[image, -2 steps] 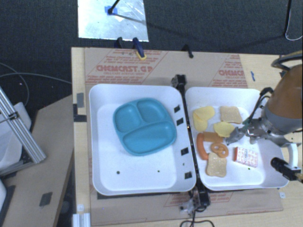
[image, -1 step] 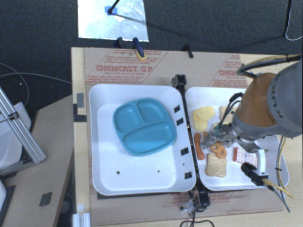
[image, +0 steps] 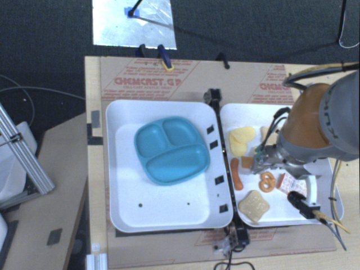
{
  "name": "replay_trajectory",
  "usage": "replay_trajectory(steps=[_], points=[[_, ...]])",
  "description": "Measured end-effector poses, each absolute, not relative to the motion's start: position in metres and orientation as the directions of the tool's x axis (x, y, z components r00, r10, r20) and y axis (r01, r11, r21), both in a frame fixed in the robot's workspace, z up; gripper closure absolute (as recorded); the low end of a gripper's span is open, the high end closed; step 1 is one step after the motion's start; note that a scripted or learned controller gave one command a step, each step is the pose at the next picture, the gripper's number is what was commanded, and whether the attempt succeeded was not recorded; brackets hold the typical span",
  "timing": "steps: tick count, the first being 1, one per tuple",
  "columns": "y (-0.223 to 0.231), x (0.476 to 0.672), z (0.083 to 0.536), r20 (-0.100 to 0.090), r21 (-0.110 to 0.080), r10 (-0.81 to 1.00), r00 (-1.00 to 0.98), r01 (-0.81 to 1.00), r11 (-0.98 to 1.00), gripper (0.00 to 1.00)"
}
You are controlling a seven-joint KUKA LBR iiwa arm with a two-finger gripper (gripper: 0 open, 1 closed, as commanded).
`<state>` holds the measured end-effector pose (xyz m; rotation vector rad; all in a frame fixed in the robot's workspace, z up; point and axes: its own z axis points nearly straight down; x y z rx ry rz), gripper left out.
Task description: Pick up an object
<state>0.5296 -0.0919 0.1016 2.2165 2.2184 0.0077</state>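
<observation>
Claw [image: 263, 163] state: I cannot tell, since the arm's wrist hides it. At frame left, a blue divided plate [image: 171, 149] lies in the left bin [image: 121, 207]. In the right bin [image: 236, 112], the claw hangs just above a pretzel [image: 266, 180], with a sausage [image: 235, 174], cracker [image: 253, 205] and yellow piece [image: 242, 139] near. Crowded items could make the claw nudge or catch a neighbour instead.

"CHEMCAST GP" in red, repeated across the brown protective paper [image: 152, 77] under the bins.
</observation>
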Motion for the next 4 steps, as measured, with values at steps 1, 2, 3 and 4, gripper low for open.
replay_trajectory(steps=[1,2,3,4], points=[[-0.17,0.578,0.091,-0.003,0.015,1.0,0.001,1.0,-0.001,1.0],[-0.157,0.616,0.09,-0.005,0.007,1.0,-0.004,1.0,0.004,1.0],[-0.192,0.605,0.09,-0.002,0.015,1.0,-0.001,1.0,0.001,1.0],[-0.128,0.63,0.269,-0.002,0.023,1.0,-0.012,1.0,0.012,1.0]])
